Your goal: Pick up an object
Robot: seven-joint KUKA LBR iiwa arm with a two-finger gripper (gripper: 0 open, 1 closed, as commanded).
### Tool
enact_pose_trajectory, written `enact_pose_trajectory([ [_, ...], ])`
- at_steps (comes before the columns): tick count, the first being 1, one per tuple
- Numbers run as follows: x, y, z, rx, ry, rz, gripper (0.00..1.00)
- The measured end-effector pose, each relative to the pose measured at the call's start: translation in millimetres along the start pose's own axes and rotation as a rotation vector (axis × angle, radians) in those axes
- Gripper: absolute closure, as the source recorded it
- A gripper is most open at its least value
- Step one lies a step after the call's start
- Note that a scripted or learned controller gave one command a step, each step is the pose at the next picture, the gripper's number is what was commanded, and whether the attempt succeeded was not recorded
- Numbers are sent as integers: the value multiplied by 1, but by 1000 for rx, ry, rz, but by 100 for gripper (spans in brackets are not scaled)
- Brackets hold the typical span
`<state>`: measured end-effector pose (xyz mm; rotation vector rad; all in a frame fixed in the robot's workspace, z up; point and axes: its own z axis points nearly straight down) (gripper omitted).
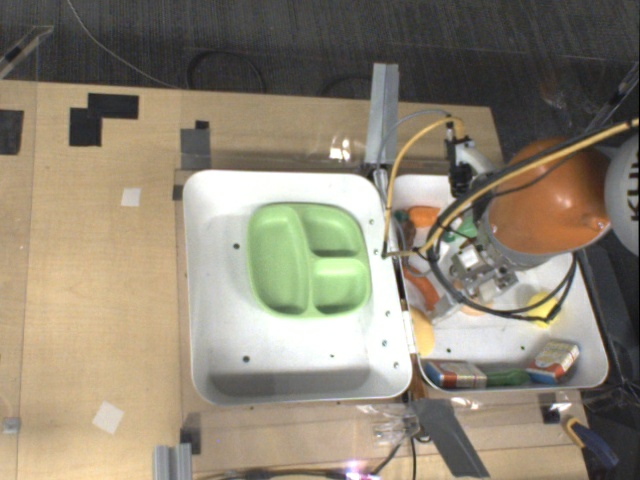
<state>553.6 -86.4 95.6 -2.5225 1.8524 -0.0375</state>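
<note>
Clutter in the right bin [590,368] is what you are working over, and your landmark should be the green divided tray [308,258] that lies in the left bin [215,358]. Your hand [470,273] hangs down in the right bin, on the far side of the wall shared with the tray's bin, under the orange band [550,203] and a tangle of yellow and black cables [500,178]. You cannot tell from this view whether the hand is parted or clenched, because the wrist and the cables hide its tips, and nothing can be seen gripped in it.

The nearest candidate is the orange piece [420,290] against that shared wall, between the tray and your hand. It lies just beside the hand on the tray side, and its long axis seems to run along the wall, though part of it is hidden. A second orange shape [424,216] sits further back along the same wall.

Further from the tray, along the near edge of the right bin, lie a red and white packet [462,374], a green stick [508,376] and a small box [556,358], all well apart from the hand. My judgement: the orange piece is your shortest reach, a small shift toward the tray.
</note>
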Motion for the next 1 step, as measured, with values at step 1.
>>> enact_pose_trajectory([
  [1, 0, -4, -13, 9, 3, -6, 100],
])
